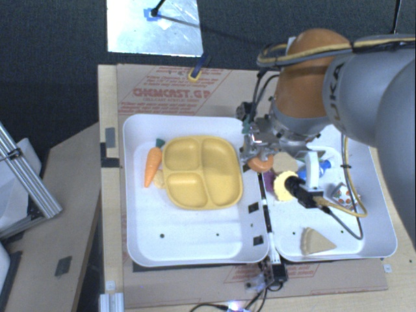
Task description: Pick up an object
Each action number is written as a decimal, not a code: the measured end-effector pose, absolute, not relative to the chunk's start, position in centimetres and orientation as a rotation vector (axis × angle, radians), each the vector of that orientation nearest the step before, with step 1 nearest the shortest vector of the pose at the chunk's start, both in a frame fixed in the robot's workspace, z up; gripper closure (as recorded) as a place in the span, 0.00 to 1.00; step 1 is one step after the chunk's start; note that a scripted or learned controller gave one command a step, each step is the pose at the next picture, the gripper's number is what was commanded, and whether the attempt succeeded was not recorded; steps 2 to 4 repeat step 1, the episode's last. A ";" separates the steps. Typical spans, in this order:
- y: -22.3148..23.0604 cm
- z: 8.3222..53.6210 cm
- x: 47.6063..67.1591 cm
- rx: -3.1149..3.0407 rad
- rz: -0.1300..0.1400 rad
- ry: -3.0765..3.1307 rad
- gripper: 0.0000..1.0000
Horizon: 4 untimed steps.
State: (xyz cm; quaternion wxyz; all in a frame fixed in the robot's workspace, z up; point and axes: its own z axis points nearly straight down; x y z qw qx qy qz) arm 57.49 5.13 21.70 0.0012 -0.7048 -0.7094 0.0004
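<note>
Here the grey arm (pixel 374 90) reaches in from 3 o'clock, and its gripper (pixel 255 152) hangs at the 10 o'clock side of the right bin (pixel 367 234), right above the seam where the two bins meet. Whether the claw is spread or pressed together cannot be told from this angle; the wrist hides too much of it.

The nearest thing to it is a small orange piece (pixel 261 164), which lies just beside the claw at its 5 o'clock, close to the bin's left wall. It is not clear whether the claw touches it. At 4 o'clock from the orange piece, near it, sits a yellow round piece (pixel 282 186). A blue-and-white thing (pixel 316 168) lies at 3 o'clock from the orange piece, a little apart. A tan wedge (pixel 316 241) rests well apart from the claw, at the 6 o'clock part of the right bin.

The left bin (pixel 195 242) holds a yellow divided plate (pixel 200 172) near its middle, shifted a little toward 12 o'clock. A toy carrot (pixel 151 166) lies at the plate's 9 o'clock, just beside its rim, with its green top pointing toward 12 o'clock.
</note>
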 end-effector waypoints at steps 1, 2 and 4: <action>5.6 23.3 57.4 -2.216 -0.004 -2.228 1.00; 5.6 23.3 57.4 -2.216 -0.004 -2.228 1.00; 5.6 23.3 57.4 -2.216 -0.004 -2.228 1.00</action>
